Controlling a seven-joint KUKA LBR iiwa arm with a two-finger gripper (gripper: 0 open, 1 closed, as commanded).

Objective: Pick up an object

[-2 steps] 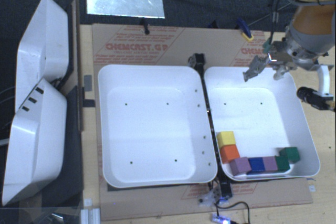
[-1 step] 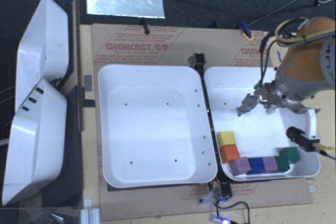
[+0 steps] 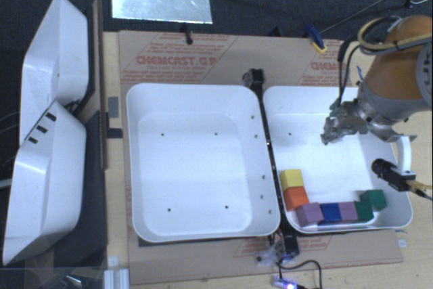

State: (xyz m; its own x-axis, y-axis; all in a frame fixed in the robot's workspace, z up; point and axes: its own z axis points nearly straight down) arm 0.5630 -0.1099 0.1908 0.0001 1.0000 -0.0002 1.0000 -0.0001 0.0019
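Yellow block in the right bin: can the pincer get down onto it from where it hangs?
Probably yes: the yellow block is bare on top, with the pincer up-right; the orange block crowds one side.

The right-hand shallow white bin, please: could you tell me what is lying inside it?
Inside the right-hand shallow white bin, coloured blocks line the near wall: yellow block, orange block, purple block, blue block, lilac block, green block. The gripper hides part of the floor.

"CHEMCAST GP" in red, mirrored, on brown sheet (image 3: 177, 57) under bins

Blocks (image 3: 329, 205) clustered along the right bin's (image 3: 298, 105) near edge, left bin (image 3: 196, 159) alongside.
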